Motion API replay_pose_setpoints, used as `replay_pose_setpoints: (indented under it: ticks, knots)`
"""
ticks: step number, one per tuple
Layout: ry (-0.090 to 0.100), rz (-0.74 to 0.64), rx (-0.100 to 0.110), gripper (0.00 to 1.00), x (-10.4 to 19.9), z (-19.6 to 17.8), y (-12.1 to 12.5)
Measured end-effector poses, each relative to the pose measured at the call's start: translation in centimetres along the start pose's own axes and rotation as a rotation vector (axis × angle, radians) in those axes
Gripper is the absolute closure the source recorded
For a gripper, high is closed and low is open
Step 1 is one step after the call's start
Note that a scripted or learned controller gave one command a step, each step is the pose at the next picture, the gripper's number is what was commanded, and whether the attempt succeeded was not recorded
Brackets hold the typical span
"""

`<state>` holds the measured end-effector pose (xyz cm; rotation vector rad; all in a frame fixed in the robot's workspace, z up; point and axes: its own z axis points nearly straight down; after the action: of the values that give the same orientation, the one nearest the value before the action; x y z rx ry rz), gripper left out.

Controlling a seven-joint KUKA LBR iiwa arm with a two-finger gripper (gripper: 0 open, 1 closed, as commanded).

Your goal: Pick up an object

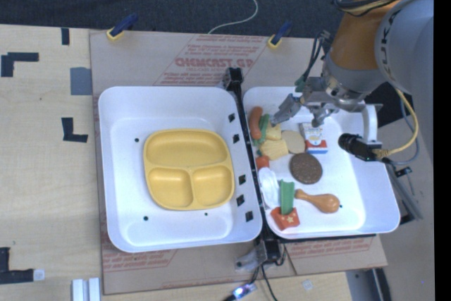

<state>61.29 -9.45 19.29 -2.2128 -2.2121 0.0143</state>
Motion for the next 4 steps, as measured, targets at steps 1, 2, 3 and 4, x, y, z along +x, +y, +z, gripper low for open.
replay_pose_setpoints:
  ticks: [1, 2, 3, 4]
  knots:
    - [-0.002, -0.002, -0.012, 0.0, 0.0, -0.7, 0.2]
    - [-0.002, -0.002, -0.005, 0.0, 0.0, 5.9, -0.3]
    - [-0.008, -0.002, -0.015, 0.0, -0.1, 10.9, -0.2]
    - [-0.007, -0.002, -0.021, 1.0, -0.1, 9.5, 0.0]
